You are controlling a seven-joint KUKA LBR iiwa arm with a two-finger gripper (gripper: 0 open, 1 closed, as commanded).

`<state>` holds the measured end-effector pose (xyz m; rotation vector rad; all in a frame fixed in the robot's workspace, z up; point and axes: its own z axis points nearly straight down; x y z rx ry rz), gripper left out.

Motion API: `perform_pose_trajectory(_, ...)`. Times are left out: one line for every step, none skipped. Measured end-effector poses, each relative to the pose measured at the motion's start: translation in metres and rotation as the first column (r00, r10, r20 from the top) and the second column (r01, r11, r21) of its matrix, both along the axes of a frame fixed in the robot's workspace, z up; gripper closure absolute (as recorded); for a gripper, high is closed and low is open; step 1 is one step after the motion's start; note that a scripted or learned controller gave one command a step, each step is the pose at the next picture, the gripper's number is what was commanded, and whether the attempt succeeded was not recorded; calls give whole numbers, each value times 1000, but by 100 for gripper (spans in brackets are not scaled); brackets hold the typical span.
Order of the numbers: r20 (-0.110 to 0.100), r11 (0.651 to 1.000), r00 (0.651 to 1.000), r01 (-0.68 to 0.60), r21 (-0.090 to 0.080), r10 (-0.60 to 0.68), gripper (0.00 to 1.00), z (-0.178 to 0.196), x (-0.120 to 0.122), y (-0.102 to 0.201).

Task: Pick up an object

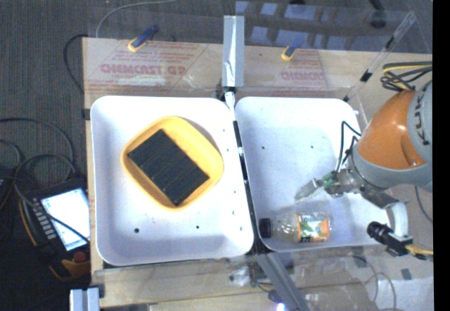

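— Clear plastic bottle with a black cap and an orange label (299,226): where is it seen, and how much of it can be made out?

— It is seen lying on its side near the front edge of the right-hand shallow white bin (281,134), cap pointing toward the divider between the bins. Its transparent body is hard to separate from the white floor; only the cap, the label and a few glints are read clearly.

— And the two-finger gripper (325,184)?

— It is placed over the right bin, just above and to the right of the bottle and apart from it. Pale, partly translucent fingers are seen pointing left, but how far they are spread cannot be told, as the tips blur into the bin floor. Nothing is visibly held between them.

— What is cut off?

— The grey arm with its glossy orange band (394,137) is cropped by the right edge, so only the rounded wrist section is shown. Black and yellow cables near it are also cut short.

— The other bin?

— In the left-hand white bin (105,162), a rounded yellow plastic dish (204,141) is set, tilted diagonally, with a dark ribbed rectangular slab (169,166) lying in it. The slab's material cannot be identified; faint parallel grooves are seen on its matte surface.

— Around the bins?

— Clear acrylic walls (295,28) are stood behind them, barely distinguished except by reflections.
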<state>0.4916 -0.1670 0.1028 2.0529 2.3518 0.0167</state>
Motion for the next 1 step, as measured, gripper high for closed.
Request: perform_pose_trajectory(-22,995,995,-96,6,96,0,30,-7,17)
